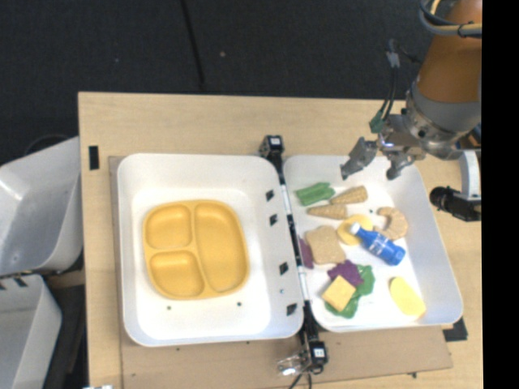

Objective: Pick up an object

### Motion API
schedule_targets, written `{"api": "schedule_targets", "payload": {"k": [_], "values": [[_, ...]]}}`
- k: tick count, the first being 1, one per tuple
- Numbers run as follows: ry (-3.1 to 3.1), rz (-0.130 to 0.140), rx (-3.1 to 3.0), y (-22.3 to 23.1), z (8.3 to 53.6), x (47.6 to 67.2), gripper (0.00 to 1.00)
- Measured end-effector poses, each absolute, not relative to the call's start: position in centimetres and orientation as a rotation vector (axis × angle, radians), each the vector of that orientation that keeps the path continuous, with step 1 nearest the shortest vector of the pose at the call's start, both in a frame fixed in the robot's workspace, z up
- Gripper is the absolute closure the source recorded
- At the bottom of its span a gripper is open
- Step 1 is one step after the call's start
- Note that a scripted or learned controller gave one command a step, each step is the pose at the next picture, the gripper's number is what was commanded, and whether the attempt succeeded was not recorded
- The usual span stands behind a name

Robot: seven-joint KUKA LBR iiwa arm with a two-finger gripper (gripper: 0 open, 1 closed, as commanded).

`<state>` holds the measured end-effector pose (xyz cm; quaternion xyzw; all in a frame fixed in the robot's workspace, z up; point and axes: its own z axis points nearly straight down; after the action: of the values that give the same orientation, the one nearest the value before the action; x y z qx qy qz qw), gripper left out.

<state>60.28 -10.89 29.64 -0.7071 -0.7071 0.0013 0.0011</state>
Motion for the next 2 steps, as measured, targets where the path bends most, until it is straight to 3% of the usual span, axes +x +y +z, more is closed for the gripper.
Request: {"api": "schedule_targets", "payload": {"k": [1,2], "values": [[-2.221,0.007,-2.217,-11.0,30.5,60.4,1.0],[-2.214,0.017,-2.21,-9.9,13.5,62.1,1.0]]}}
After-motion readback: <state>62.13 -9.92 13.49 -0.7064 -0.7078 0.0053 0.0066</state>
